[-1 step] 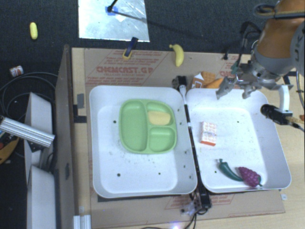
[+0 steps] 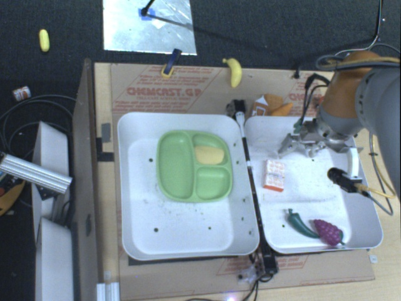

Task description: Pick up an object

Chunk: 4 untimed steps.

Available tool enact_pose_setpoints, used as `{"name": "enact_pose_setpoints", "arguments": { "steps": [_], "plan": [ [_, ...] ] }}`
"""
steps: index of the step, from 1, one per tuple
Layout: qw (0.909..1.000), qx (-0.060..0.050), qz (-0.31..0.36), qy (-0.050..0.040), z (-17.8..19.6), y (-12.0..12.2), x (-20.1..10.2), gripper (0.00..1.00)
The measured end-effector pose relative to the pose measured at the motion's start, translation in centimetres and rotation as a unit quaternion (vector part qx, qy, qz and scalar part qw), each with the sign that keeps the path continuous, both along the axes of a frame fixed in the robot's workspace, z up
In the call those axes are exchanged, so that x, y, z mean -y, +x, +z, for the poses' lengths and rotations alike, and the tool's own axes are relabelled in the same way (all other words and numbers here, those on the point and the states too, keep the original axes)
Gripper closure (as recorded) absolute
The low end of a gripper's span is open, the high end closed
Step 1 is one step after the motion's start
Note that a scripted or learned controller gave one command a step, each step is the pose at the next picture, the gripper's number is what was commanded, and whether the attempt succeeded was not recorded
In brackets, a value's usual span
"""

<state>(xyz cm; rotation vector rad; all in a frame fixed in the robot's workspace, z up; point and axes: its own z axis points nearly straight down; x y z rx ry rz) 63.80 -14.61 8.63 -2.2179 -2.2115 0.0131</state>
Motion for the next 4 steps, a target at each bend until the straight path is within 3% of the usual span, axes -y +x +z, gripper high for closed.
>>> {"name": "enact_pose_setpoints", "arguments": {
  "steps": [1, 2, 3, 4],
  "plan": [
    [0.9999, 0.013, 0.001, -0.0041, 9.8, 3.3, 6.4, 0.0],
    [1.0, 0.005, 0.001, 0.0008, -0.5, -3.5, 3.2, 0.0],
    [0.9999, 0.016, 0.004, -0.0036, 11.8, 2.4, 4.5, 0.0],
    [1.0, 0.004, 0.002, 0.0003, 3.5, -0.3, 4.6, 0.0]
  ]
}}
